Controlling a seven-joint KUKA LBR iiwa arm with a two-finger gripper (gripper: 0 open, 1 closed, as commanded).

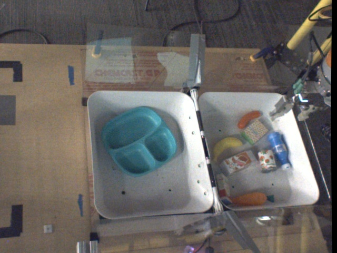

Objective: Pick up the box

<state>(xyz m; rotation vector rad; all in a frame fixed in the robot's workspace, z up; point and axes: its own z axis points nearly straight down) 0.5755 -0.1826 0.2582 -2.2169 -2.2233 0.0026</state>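
Two box-like items lie in the right bin (pixel 310 188). One is a small cream and green patterned box (pixel 255 130) near the bin's middle. The other is a red and white carton (pixel 238 162), lying flat further forward and left. My gripper (pixel 291 108) hangs over the bin's far right corner, up and to the right of the patterned box and apart from it. Its fingers stand spread, with nothing between them.
Around the boxes lie an orange sausage-shaped toy (pixel 248 118), a yellow fruit (pixel 226 146), a small printed can (pixel 267 160), a blue bottle (pixel 279 149) and a carrot (pixel 248 198). The left bin (pixel 105 194) holds a teal divided plate (pixel 138 139).
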